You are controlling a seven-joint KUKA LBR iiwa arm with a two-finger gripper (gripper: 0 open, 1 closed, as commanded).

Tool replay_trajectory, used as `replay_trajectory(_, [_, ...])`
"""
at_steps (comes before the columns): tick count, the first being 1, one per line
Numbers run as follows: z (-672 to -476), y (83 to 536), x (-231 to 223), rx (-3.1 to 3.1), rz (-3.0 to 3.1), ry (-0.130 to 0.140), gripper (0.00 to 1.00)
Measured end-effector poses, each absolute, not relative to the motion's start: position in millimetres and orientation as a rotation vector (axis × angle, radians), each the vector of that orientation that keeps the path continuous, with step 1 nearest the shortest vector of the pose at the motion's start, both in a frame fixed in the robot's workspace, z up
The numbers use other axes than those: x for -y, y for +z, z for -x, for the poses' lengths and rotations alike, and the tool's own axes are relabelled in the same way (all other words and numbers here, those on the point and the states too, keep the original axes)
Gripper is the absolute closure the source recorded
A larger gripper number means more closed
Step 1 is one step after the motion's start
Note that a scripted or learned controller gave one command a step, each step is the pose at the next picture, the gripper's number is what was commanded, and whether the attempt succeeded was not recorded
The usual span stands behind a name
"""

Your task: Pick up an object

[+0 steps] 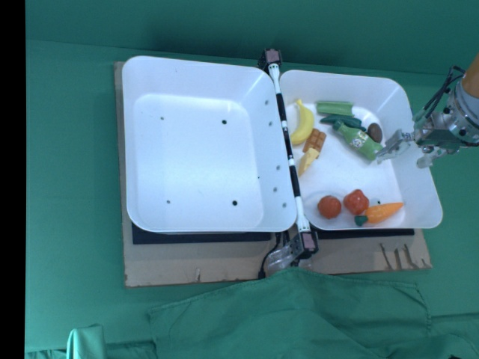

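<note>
Inspector: Green cloth point(299, 313) lies bunched at the near edge of the table point(67, 163), overlapping the cardboard sheet point(187, 268).

Clerk: Room to move?

Inspector: Left bin point(198, 144) gives open floor. Right bin point(419, 200) holds a banana point(302, 121), green bottle point(358, 140), cucumber point(334, 108), two red fruits point(343, 203) and a carrot point(382, 212), well apart along its walls.

Clerk: Pincer?

Inspector: Pincer point(408, 149) hangs over the right bin's far-right rim, fingers spread, pinching nothing, one tip just beside the bottle.
</note>
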State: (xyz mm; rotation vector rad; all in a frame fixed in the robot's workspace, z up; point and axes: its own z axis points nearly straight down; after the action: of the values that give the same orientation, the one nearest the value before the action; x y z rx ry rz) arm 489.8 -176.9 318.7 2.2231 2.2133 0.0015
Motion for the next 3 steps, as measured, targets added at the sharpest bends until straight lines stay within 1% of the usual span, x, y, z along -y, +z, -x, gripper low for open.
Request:
replay_trajectory(1, [-563.1,338.9,149.3,-2.217,-2.212,0.008,0.0])
replay_trajectory(2, [-560.8,235.2,140.4,-2.22,-2.229,-0.006,0.0])
replay_trajectory(3, [-643.3,267.9,185.7,-2.209,-2.215,0.007,0.0])
